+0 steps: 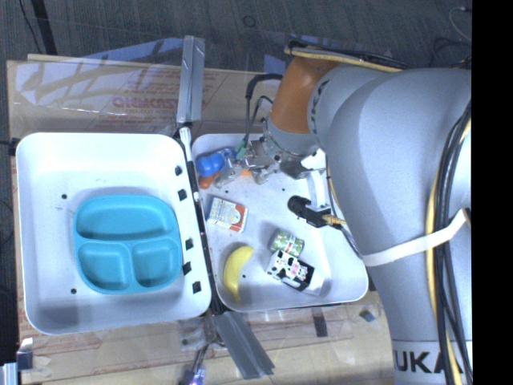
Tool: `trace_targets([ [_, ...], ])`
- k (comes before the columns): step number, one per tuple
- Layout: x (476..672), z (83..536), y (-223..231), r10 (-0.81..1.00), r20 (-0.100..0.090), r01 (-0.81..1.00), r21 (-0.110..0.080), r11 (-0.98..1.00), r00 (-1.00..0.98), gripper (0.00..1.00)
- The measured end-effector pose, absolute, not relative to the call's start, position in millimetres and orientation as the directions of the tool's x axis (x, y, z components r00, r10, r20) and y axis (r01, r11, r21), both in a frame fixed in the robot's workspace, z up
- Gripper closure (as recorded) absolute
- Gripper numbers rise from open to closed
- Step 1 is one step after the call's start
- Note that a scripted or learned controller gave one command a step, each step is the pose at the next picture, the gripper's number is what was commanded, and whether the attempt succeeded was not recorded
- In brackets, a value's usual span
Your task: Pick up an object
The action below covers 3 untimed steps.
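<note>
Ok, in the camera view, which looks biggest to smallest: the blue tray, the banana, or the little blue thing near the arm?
1. Blue tray, by far the largest.
2. Banana.
3. Little blue thing, though the arm partly hides it, so second and third are unsure.

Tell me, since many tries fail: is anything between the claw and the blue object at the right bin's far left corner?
Nothing visible lies between them. The claw hangs right beside the small blue rounded object, with bare white bin floor around them. The orange-and-white packet lies nearer the camera, off that line.
</note>
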<state>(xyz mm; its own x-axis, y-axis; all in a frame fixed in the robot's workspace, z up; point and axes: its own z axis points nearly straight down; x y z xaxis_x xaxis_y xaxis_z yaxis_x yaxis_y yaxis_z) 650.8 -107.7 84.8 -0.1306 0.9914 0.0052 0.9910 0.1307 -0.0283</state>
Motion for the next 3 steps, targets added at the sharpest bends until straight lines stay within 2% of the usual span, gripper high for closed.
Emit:
trace_targets([
  [1,585.3,88.5,-99.3,0.919,0.005,0.919,-0.008,0.393,-0.393,0.00],
  [2,554.8,88.3,-99.1,0.895,0.005,0.895,-0.007,0.446,-0.446,0.00],
  [3,555.0,94.9,-99.4,0.894,0.009,0.894,-0.011,0.449,-0.449,1.00],
])
